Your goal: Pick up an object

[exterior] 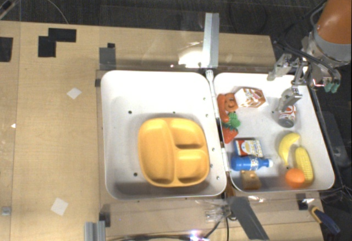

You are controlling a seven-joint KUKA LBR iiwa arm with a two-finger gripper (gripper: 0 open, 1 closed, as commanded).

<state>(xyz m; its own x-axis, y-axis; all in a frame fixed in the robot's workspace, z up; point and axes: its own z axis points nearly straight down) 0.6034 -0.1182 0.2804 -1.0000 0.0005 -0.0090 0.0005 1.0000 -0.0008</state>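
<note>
The gripper (pixel 290 98) hangs over the far part of the right bin (pixel 324 141), its metal fingers pointing down at a small silver can (pixel 286 116) with a red band, which stands directly beneath them; the fingertips reach the can's top, but whether they are spread or clenched on it I cannot tell. Taking that can as the landmark: just nearer the camera lie a yellow banana (pixel 286 145) and an ear of corn (pixel 304 163), side by side, with an orange (pixel 295 177) at the corn's near end. To the can's left sits a brown and white carton (pixel 249 97), and further left, along the bin's dividing wall, a row of red and orange toy vegetables with a green tuft (pixel 228 116). Left and nearer from the can lie a blue box (pixel 248 148), a blue bottle (pixel 249 164) on its side, and a small brown block (pixel 250 180). Well to the can's left, the left bin (pixel 118 124) holds a yellow divided plate (pixel 173 151). The arm's orange band (pixel 336 20) rises behind the can, at the far right.
</note>
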